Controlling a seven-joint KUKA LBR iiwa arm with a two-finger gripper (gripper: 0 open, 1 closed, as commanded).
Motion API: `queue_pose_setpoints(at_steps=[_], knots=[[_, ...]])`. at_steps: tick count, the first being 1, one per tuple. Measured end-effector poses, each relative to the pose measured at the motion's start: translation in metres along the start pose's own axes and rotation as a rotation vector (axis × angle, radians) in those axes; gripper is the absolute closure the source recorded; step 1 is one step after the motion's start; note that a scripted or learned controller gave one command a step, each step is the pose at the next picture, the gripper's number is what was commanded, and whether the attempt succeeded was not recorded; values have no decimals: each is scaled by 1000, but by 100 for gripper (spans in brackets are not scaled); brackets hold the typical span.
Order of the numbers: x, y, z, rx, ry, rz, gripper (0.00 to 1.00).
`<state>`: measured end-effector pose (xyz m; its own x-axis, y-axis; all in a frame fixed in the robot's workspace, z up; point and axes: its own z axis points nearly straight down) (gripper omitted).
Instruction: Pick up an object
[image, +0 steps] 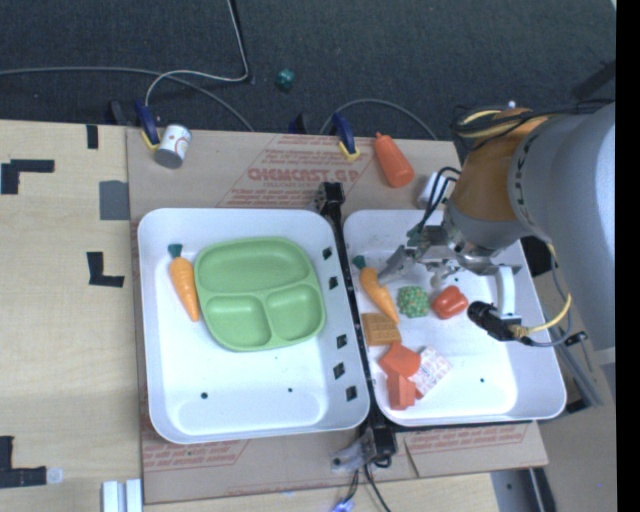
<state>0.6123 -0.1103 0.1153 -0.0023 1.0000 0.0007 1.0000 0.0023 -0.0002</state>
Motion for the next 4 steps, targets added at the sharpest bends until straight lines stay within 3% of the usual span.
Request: queue_pose_setpoints(at_steps=[2, 3, 4], knots=[[15, -6, 19, -25, 1, 0, 0], [14, -18, 29, -7, -2, 0, 0], [13, -18, 19, -6, -4, 1, 100]])
